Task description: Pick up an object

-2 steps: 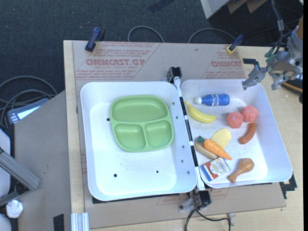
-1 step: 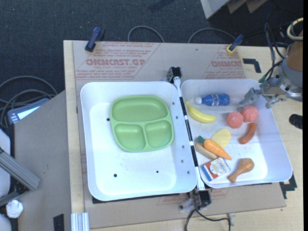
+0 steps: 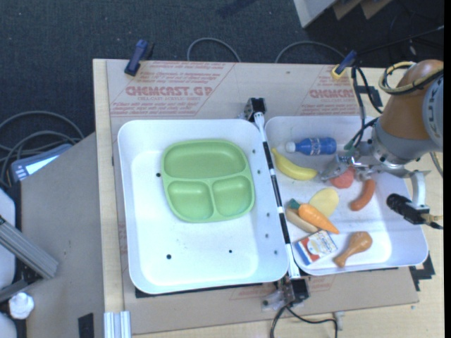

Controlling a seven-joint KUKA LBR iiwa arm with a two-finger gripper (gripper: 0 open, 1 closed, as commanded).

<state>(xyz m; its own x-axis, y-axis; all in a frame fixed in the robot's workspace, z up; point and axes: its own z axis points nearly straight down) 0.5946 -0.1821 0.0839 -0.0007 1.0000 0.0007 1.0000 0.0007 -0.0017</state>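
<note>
Dark carpet and loose cables surround a bench (image 3: 106, 189) that bears two white bins side by side. In the left bin (image 3: 141, 252) lies a green divided plate (image 3: 208, 179); the right bin (image 3: 405, 248) is crowded with toy food — a banana (image 3: 292, 167), a blue bottle (image 3: 313, 146), a carrot (image 3: 318, 217), a sausage (image 3: 363, 194), a drumstick (image 3: 352, 247), a small carton (image 3: 317, 247) and a pale yellow piece (image 3: 324, 201). The gripper (image 3: 343, 169) sits low over a small red piece (image 3: 343, 179) near the middle of that bin, between the banana and the sausage; whether it is spread or pinched is not clear from this angle, so I cannot tell. The red piece looks like light, stiff plastic, probably smooth and rounded, so it may squirt out sideways — a hold across its widest middle seems safest.
</note>
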